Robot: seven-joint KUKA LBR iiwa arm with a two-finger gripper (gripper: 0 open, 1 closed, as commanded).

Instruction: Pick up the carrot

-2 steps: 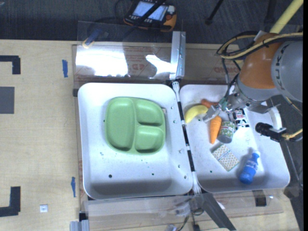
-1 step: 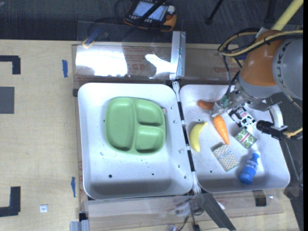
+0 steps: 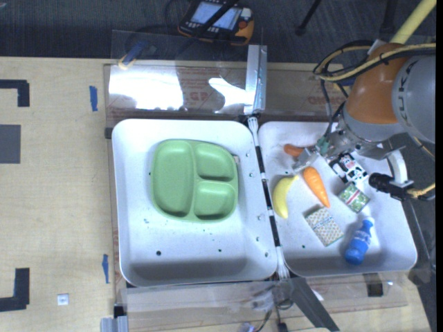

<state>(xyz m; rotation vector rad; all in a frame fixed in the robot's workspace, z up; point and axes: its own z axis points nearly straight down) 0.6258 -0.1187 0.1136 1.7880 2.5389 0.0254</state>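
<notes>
The carrot (image 3: 315,185) is orange and tapered. It lies in the right bin (image 3: 394,254) near the middle, thick end toward the back and tip pointing front right. My gripper (image 3: 318,155) hangs low over the back of that bin, just behind the carrot's thick end and very close to it. The grey arm with its orange band (image 3: 374,95) comes in from the upper right. The carrot rests on the bin floor, not lifted.
In the right bin a yellow banana (image 3: 282,194) lies left of the carrot and a small orange-red piece (image 3: 293,150) behind it. A speckled sponge (image 3: 324,225), a blue bottle (image 3: 358,242) and a green-white packet (image 3: 354,198) are also there. The left bin (image 3: 131,254) holds a green divided plate (image 3: 192,178).
</notes>
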